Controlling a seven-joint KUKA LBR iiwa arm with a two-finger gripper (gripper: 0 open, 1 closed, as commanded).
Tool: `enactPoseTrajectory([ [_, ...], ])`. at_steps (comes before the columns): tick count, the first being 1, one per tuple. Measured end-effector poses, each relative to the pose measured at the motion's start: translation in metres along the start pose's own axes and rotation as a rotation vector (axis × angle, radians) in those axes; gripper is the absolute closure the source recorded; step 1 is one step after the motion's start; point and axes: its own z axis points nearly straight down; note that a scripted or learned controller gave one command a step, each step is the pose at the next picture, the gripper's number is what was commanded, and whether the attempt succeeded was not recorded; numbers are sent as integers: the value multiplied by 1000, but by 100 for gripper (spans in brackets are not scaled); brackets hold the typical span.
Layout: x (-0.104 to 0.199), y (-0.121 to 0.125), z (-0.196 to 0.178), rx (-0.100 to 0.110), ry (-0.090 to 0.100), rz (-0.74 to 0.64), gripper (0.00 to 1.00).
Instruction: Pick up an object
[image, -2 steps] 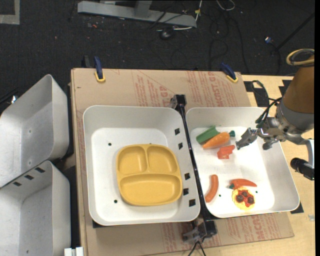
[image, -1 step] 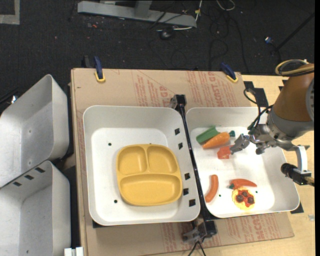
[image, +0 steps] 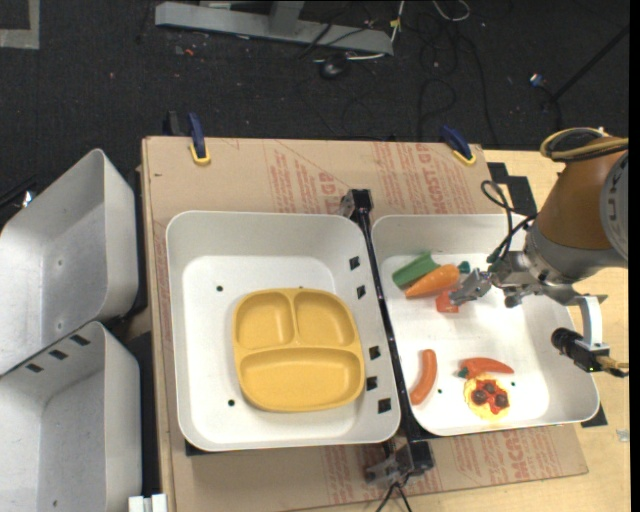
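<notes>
Gripper (image: 466, 291) reaches leftward into right bin (image: 570, 405), low beside carrot (image: 432, 281); whether clenched or released, cannot tell.

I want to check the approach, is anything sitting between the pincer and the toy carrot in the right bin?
Nothing visible does. The pincer sits right at the carrot's right end. A green piece lies against the carrot's far side, and a small red piece lies just below the pincer.
</notes>
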Motion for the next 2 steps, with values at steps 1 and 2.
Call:
enactPoseTrajectory([
  [1, 3, 2, -9, -4, 5, -1, 100],
  [2, 2, 5, -73, 14, 2, 0, 100],
])
